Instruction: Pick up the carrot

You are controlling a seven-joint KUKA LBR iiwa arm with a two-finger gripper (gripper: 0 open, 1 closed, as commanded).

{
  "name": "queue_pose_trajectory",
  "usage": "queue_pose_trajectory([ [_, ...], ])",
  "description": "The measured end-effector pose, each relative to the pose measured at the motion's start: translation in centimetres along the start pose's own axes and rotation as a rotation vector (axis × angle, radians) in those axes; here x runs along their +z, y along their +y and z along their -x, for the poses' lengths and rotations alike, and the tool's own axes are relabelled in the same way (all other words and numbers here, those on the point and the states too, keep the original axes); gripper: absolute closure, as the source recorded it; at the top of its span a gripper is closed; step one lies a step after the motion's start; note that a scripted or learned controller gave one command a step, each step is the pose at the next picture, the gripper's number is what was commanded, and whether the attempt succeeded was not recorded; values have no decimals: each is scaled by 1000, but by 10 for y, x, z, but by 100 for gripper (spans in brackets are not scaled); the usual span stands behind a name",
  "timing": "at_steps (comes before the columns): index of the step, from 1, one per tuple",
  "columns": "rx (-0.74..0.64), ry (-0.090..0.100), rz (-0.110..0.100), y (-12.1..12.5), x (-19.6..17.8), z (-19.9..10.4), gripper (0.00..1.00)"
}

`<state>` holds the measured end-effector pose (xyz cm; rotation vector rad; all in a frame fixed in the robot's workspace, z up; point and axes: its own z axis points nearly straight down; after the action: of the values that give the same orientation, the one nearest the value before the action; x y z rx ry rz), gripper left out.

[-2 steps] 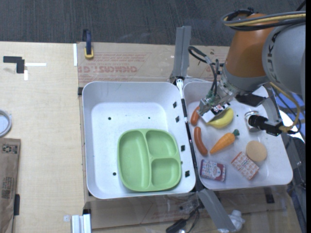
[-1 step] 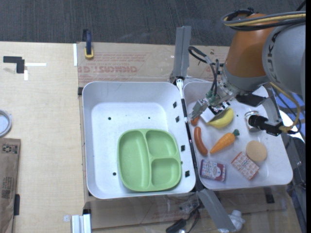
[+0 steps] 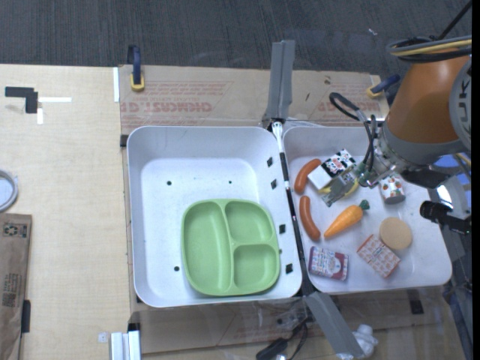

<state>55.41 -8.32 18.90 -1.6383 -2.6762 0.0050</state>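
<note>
The carrot (image 3: 345,220) is orange with a small green top and lies tilted in the middle of the right bin (image 3: 435,276). My gripper (image 3: 359,176) hangs over the upper middle of that bin, just above and slightly right of the carrot and apart from it. The gripper's tip sits among a yellowish item (image 3: 339,190) and a black-and-white box (image 3: 338,163). The arm's orange band (image 3: 424,100) rises behind it at the upper right.
Two red sausages (image 3: 307,175) (image 3: 310,217) lie left of the carrot. A small can (image 3: 392,191), a round tan biscuit (image 3: 396,233) and two red cartons (image 3: 328,262) (image 3: 378,256) share the right bin. The left bin (image 3: 150,201) holds a green divided plate (image 3: 231,247).
</note>
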Motion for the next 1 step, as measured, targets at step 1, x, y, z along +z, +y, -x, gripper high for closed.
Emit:
queue_pose_trajectory([
  [1, -311, -21, 23, -51, 86, 14, 0],
])
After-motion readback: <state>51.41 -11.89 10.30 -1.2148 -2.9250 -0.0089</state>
